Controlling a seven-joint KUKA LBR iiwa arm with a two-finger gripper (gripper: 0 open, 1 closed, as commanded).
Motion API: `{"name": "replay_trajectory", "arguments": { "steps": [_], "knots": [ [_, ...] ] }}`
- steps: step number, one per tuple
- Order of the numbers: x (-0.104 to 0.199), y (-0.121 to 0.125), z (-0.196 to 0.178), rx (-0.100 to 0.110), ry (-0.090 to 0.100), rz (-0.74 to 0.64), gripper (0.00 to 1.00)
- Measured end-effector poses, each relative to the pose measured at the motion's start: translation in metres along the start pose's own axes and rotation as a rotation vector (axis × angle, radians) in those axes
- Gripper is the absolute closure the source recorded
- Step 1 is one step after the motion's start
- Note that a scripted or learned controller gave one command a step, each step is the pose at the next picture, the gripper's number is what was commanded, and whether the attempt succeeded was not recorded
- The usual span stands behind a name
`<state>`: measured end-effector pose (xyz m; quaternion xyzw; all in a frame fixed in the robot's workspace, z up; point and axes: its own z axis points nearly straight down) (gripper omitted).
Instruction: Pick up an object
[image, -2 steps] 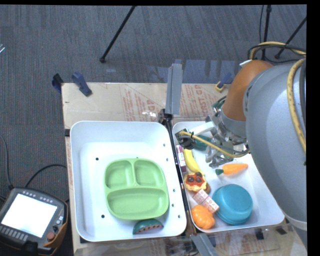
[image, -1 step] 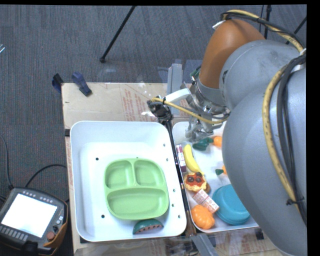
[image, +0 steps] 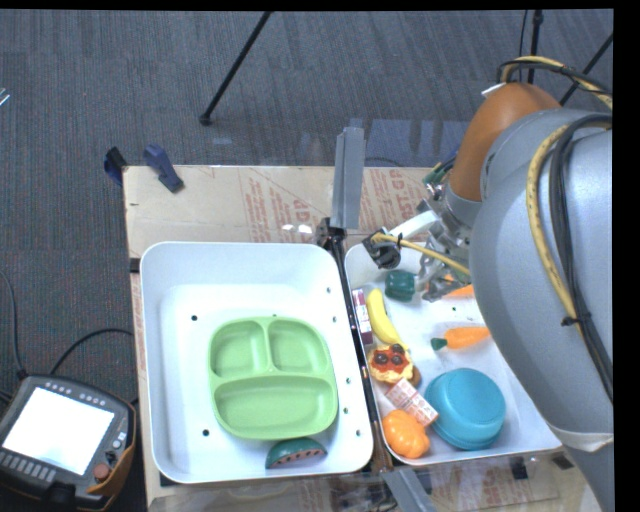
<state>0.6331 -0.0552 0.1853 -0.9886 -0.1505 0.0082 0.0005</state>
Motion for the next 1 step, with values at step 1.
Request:
{"name": "replay_trajectory", "arguments": {
  "steps": [1],
  "knots": [
    [0.0213,-0.0977,-0.1333,0.0,0.02,0.095,1.0]
  ]
}}
